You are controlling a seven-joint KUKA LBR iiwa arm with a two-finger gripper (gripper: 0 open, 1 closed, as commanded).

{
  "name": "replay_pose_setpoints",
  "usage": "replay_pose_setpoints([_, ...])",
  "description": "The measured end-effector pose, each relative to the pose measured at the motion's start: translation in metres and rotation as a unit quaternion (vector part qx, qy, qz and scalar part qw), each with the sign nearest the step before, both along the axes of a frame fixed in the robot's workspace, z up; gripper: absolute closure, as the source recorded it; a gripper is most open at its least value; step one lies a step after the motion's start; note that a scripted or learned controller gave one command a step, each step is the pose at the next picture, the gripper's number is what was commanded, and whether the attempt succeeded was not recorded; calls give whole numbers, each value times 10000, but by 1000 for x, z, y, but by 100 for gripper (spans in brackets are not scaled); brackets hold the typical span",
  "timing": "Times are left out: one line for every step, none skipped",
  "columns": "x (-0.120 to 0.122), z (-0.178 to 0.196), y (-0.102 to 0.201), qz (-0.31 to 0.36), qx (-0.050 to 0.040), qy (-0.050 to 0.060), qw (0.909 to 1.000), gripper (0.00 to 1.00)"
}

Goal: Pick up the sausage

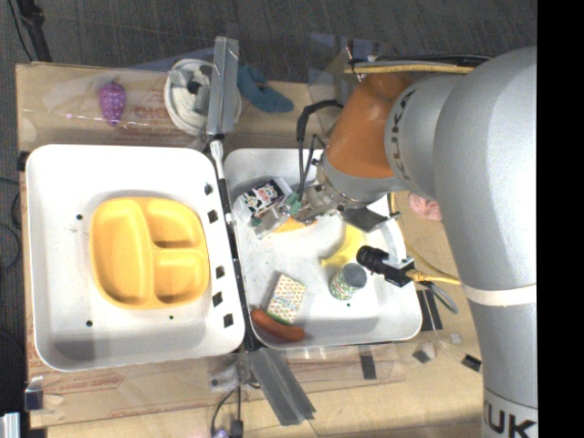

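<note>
The sausage (277, 326) lies at the near-left corner of the right bin (401, 313), against the bin's near wall, with a patterned small box (286, 297) touching it just on its far side. The arm's wrist hangs over the far part of that bin, and the gripper (294, 206) sits low by a black-and-white printed packet (261, 199), well apart from the sausage; I cannot tell whether its jaws are wide or narrow. A green-labelled can (347, 282) stands near the bin's middle, beside a yellow banana-like piece (334, 242). The left bin (55, 245) bears 1 yellow divided tray (151, 249). A purple toy (112, 100) rests on the bench beyond the left bin.
</note>
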State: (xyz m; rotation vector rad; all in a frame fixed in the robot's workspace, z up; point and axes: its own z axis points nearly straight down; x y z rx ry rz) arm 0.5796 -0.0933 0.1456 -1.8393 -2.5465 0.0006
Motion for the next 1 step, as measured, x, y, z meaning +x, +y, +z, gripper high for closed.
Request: replay_pose_setpoints([-5,43,-43,-1509,-2,8,9885,0])
